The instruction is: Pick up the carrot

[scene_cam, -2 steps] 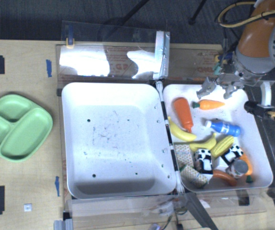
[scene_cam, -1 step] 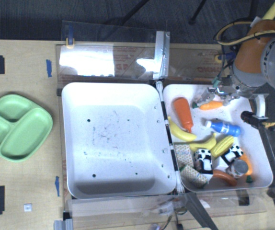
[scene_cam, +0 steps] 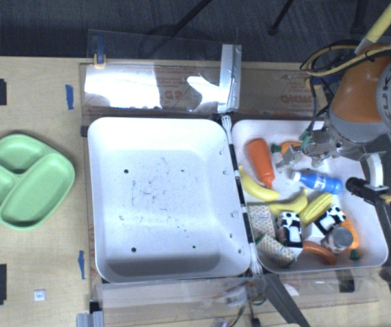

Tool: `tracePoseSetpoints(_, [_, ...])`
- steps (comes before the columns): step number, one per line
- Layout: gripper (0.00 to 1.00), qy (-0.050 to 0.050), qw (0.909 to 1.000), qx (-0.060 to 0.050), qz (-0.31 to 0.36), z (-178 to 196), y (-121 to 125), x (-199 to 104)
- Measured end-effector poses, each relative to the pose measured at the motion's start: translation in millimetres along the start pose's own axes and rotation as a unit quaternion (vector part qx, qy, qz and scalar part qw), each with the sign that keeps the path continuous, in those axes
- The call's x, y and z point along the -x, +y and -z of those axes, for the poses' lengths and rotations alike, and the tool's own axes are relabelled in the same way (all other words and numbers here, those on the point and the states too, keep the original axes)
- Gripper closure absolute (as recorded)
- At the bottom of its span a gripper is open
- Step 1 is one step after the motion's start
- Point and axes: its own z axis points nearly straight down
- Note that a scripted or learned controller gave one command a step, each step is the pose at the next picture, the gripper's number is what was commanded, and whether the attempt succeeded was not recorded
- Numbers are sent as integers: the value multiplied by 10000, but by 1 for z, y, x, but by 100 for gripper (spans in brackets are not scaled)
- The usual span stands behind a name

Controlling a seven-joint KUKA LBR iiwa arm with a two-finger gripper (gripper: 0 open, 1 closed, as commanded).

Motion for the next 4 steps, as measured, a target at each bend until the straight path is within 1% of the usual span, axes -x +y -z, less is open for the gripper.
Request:
tracePoseSetpoints(1, [0, -14, 9996, 16, -298, 54, 48, 19])
tracePoseSetpoints(2, [0, -27, 9997, 77, -248, -27, 54, 47])
tracePoseSetpoints(3, [0, 89, 9997, 38, -220, -27, 54, 62])
tracePoseSetpoints(4, [0, 123, 9956, -34, 924, -28, 49, 76])
